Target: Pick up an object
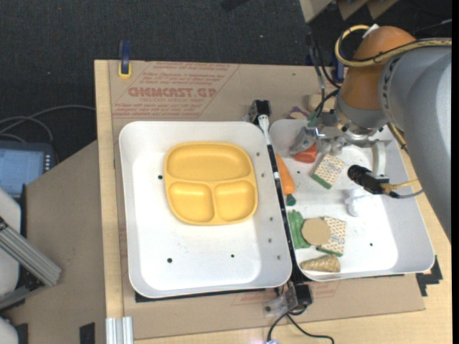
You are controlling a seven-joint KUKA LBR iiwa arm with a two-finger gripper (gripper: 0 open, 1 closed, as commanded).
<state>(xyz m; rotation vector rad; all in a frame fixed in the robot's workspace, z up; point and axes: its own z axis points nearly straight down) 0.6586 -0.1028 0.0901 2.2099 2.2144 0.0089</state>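
Observation:
The right bin [401, 253] holds several small items. An orange carrot [286, 178] lies along its left wall, and a red piece [307, 155] sits near the back left. A patterned cracker [328, 170] is tilted in the middle and a small white object [353, 206] lies to its right. Toward the front are a round tan cookie [314, 231], a green piece [296, 233], a second patterned cracker [336, 236] and a bread-like piece [320, 264]. My gripper [337, 140] hangs low over the back of this bin, just above the red piece and the tilted cracker.
The left bin [143, 213] carries a yellow divided plate [211, 181]. The grey arm with its orange band [373, 63] covers the right bin's back right corner. A black cable fitting [364, 178] juts out below the wrist. The bins rest on a cardboard sheet [172, 88].

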